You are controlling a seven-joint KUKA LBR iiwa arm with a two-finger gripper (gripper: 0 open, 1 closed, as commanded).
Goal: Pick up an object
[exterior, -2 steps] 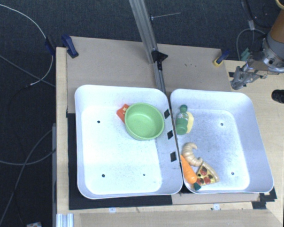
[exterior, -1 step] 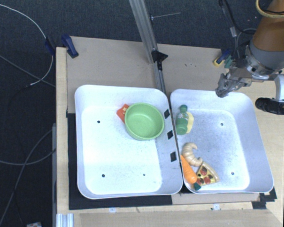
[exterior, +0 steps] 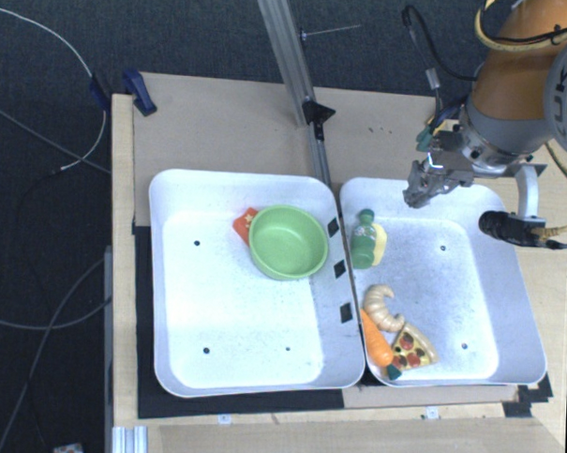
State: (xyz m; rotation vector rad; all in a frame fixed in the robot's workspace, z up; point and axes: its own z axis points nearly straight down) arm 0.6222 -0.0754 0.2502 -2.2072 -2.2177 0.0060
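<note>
The pincer (exterior: 424,191) hangs over the far rim of the right bin (exterior: 469,276); whether it is open or closed cannot be told. The right half of that bin's floor lies bare. Along its left wall sit a green bottle (exterior: 363,238), a croissant (exterior: 385,306), a carrot (exterior: 376,341) and a pizza slice (exterior: 411,348). The left bin (exterior: 196,302) carries a green bowl (exterior: 287,241) at its far side. The desk (exterior: 222,124) is tan.

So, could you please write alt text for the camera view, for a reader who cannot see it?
A grey and orange robot arm's end effector hovers over the far edge of the right white bin, which holds a green bottle, a croissant, a carrot and a pizza slice. The left white bin holds a green bowl with a red object beside it.
</note>
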